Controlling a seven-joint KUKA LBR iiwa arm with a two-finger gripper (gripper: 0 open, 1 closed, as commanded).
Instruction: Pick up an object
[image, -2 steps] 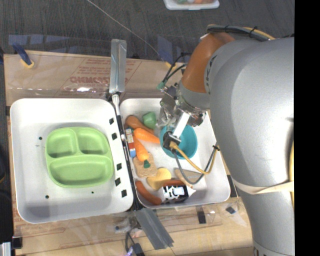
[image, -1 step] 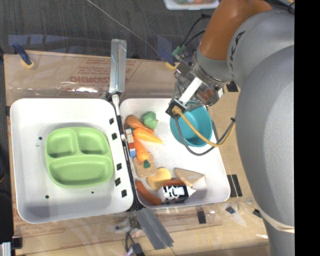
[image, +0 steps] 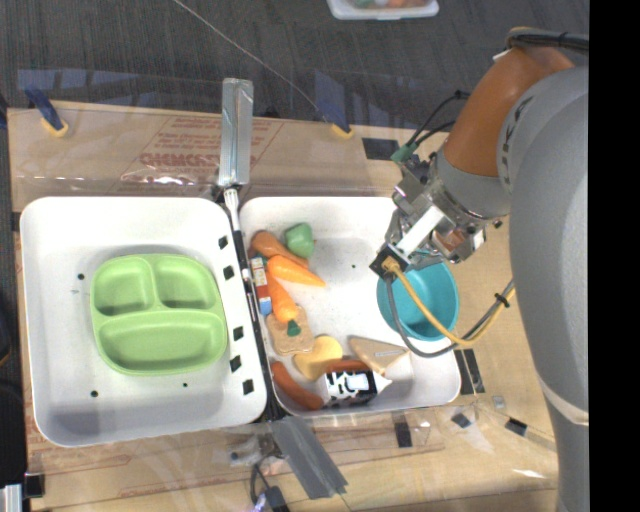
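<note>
End effector (image: 392, 266) over right bin (image: 350, 215), at rim of teal bowl (image: 432, 297); finger state impossible to tell. Carrots (image: 290, 268) and other toy food left of bowl.

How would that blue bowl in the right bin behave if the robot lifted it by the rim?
The blue bowl looks like rigid plastic, so it should probably keep its shape. It seems thin-walled and hollow, so likely light. Its smooth, glossy surface might slip, and held at one edge it would probably tilt.
</note>
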